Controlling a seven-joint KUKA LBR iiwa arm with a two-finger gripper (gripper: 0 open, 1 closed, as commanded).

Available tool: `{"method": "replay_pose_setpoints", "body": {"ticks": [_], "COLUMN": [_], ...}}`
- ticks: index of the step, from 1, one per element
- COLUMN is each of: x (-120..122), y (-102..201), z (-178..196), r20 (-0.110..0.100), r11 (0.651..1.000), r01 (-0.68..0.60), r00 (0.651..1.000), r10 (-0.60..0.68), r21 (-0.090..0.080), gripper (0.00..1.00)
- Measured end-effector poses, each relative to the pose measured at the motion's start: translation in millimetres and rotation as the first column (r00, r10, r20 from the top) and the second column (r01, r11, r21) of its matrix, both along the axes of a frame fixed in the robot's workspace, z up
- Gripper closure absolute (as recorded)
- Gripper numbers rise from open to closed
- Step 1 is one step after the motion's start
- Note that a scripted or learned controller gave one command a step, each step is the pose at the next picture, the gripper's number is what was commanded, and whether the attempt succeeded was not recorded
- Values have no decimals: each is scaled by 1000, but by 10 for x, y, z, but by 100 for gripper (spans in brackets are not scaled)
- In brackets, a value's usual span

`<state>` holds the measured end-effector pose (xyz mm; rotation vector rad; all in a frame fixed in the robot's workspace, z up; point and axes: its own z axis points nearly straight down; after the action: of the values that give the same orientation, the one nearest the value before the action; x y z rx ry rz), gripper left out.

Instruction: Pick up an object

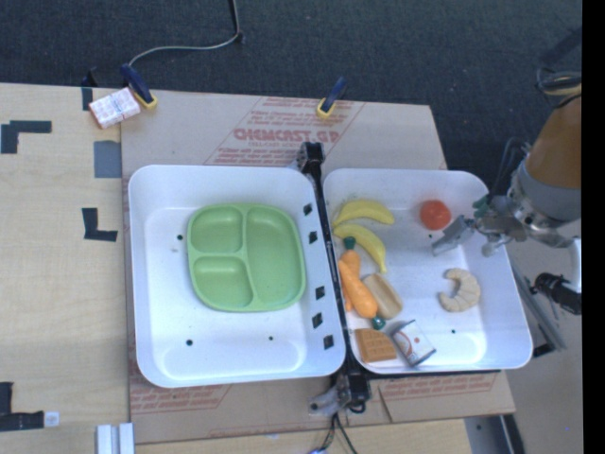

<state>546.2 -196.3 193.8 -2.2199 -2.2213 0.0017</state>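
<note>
The right bin [506, 348] holds a red tomato [435, 214], two yellow bananas [365, 213] [368, 245], an orange carrot [356, 286], a tan bun [384, 295], a croissant [460, 289], a brown cracker [375, 345] and a small grey-and-white packet [413, 341]. My gripper [473, 240] hangs over the bin's right side, just right of the tomato and above the croissant. Its fingers [451, 237] are spread open, and nothing sits between them.
The left bin [151, 348] holds a green divided plate [248, 257]. A black clip [312, 157] sits at the top of the divider between the bins. A small red-and-white box [113, 108] and yellow clamps [331, 102] lie on the cardboard behind.
</note>
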Motion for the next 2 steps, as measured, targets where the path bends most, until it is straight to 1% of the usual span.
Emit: {"method": "replay_pose_setpoints", "body": {"ticks": [1,2], "x": [672,1159], "y": [272,-278], "z": [-1064,-695], "r20": [9,3], "r11": [1000,1000], "r01": [-2,-1], "r00": [1000,1000], "r10": [2,1], "r21": [-2,-3], "gripper": [0,0]}}
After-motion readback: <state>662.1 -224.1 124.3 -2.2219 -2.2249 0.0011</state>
